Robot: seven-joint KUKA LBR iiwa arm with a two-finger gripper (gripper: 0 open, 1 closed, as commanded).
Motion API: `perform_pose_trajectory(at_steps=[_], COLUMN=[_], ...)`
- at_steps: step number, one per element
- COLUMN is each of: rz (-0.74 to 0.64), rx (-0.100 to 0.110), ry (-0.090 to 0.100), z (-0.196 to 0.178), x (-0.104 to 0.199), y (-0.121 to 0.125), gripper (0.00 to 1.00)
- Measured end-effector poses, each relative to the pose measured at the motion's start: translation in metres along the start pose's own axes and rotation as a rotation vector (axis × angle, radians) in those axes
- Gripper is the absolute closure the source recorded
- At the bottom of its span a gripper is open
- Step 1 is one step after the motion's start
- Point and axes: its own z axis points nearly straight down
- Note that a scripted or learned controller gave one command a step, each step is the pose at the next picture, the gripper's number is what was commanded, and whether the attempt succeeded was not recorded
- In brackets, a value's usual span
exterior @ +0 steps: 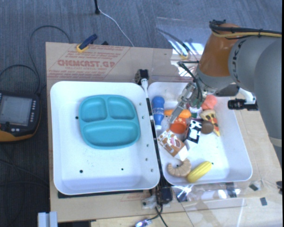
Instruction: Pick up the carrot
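Two shallow white bins are seen side by side on the counter [109, 60], which is covered by a brown board with red lettering. The right bin [236, 155] is taken as the landmark here. In the left bin [66, 174], just beside it, a blue divided plate [109, 121] is laid flat.

The arm [236, 56] is reached in over the far right corner of the right bin, with its orange band above the wrist. The gripper [182, 109] is lowered into the far half of that bin, over a cluster of small things. Whether the fingers are open or closed cannot be told, since they are blurred against the clutter, and nothing can be said to be held.

The carrot [178, 113], a slim orange piece, is seen in the far left part of the right bin, at the gripper's tip, though contact cannot be judged. A blue bottle [157, 107] is laid against the bin's left wall. An orange cup [178, 126] is placed just nearer than the carrot, and a printed packet [172, 143] nearer still. A croissant [179, 168] and a yellow banana [199, 170] are found near the bin's front wall.

A handheld control pad [12, 115] is set on the floor, well left of both bins.
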Motion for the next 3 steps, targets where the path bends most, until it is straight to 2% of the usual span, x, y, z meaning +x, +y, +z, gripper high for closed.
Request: perform_pose_trajectory(at_steps=[1,2,3], rz=[-0.087,0.044,-0.063], rx=[-0.008,-0.001,-0.008], ry=[-0.009,-0.001,-0.011], z=[0.027,-0.012,0.027], x=[0.004,-0.001,0.017], y=[-0.023,0.012,-0.015], gripper=[0.00,0.00,0.00])
